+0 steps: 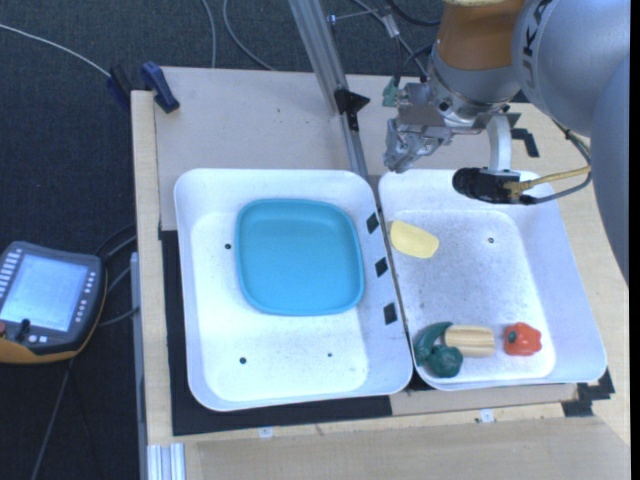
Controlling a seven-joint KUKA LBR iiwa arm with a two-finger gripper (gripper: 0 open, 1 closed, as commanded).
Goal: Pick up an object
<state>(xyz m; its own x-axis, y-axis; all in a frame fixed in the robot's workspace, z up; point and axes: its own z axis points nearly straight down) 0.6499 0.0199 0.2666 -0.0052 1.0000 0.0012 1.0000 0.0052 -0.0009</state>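
Green toy (438, 349), wooden block (470, 340), red pepper (521, 339) sit far below end effector (408, 151); yellow piece (413, 239) lies just beneath. End effector state: cannot tell. Risk: descent clips bin rim (385, 190), missing yellow piece.

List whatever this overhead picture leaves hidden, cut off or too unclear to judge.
- Gripper: small and dark against the bench in the camera view, so its state is unclear.
- Arm: cut off by the top and right edges.
- Green toy: partly covered by the tan block beside it; its kind is unclear.
- Handheld screen: cut by the left edge, display unreadable.
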